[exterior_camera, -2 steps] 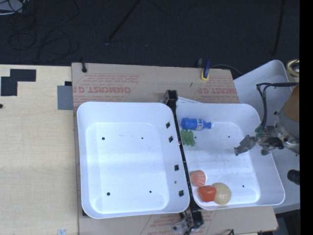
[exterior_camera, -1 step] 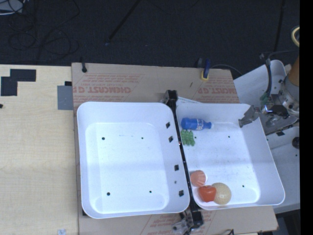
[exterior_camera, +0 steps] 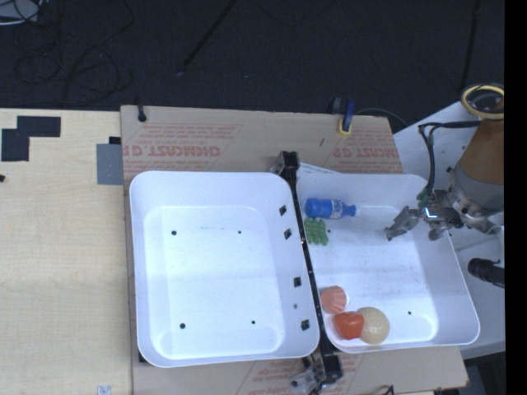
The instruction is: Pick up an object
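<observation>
Nearest the camera, three small round things sit bunched in the near left corner of the right bin (exterior_camera: 461, 323): a red ball (exterior_camera: 349, 325), a pale yellow ball (exterior_camera: 375, 325) touching its right side, and a peach-coloured ball (exterior_camera: 333, 299) just beyond them. Farther back along the same bin's left wall lies a blue bottle (exterior_camera: 327, 209) on its side, white cap pointing right, with a small green object (exterior_camera: 316, 232) just on its near side. On the right, the arm (exterior_camera: 484, 159) reaches over the bin's far right part, and its gripper (exterior_camera: 405, 223) hangs above bare white floor, well apart from every object. Whether the jaws are parted or closed cannot be told; nothing is seen between them. Beside it, the left bin (exterior_camera: 140, 220) adjoins the right bin.
</observation>
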